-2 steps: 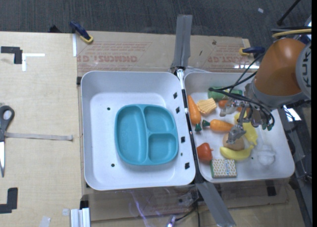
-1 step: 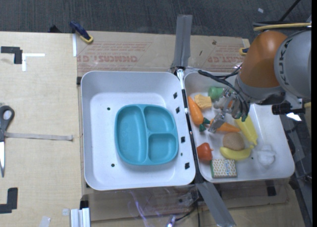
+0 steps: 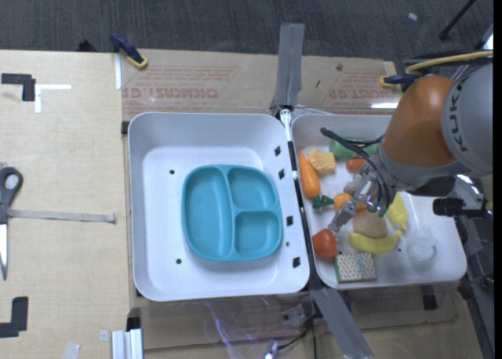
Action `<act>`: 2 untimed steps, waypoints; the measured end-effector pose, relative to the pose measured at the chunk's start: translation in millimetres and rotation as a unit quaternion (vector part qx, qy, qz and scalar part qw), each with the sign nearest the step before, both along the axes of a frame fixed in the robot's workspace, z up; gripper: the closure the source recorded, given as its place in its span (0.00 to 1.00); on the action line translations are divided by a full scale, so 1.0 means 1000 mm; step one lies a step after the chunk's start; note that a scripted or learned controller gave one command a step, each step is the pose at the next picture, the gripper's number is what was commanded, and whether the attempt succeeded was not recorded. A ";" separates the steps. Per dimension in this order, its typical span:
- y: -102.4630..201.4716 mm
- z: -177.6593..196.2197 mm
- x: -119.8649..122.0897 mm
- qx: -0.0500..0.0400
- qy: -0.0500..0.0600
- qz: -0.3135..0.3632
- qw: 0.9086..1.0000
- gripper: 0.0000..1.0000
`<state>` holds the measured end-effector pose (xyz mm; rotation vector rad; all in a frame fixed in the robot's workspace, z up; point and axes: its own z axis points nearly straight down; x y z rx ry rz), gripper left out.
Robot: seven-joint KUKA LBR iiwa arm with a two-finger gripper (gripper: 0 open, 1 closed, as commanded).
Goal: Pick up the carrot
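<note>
The carrot (image 3: 309,176) is a long orange piece lying along the left wall of the right bin (image 3: 439,271), just below a yellow-tan wedge (image 3: 321,161). My gripper (image 3: 347,211) hangs over the middle of that bin, pointing down and to the left, to the right of the carrot and a little nearer the front. It is apart from the carrot, with a small orange piece (image 3: 342,199) and a green piece (image 3: 321,202) close to its tip. The arm's orange band (image 3: 420,126) rises behind it and covers the bin's back right part.
Around the gripper lie a red tomato (image 3: 324,243), a banana (image 3: 373,242), a yellow fruit (image 3: 398,212), a speckled flat block (image 3: 355,268) and a pale lump (image 3: 421,248). The left bin (image 3: 149,193) holds a blue divided plate (image 3: 233,212). Scissors (image 3: 6,193) lie far left.
</note>
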<state>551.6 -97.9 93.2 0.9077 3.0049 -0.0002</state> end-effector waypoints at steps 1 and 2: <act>0.000 0.010 0.002 -0.001 -0.003 0.002 1.000 1.00; 0.079 0.099 0.042 0.000 -0.001 -0.109 0.994 1.00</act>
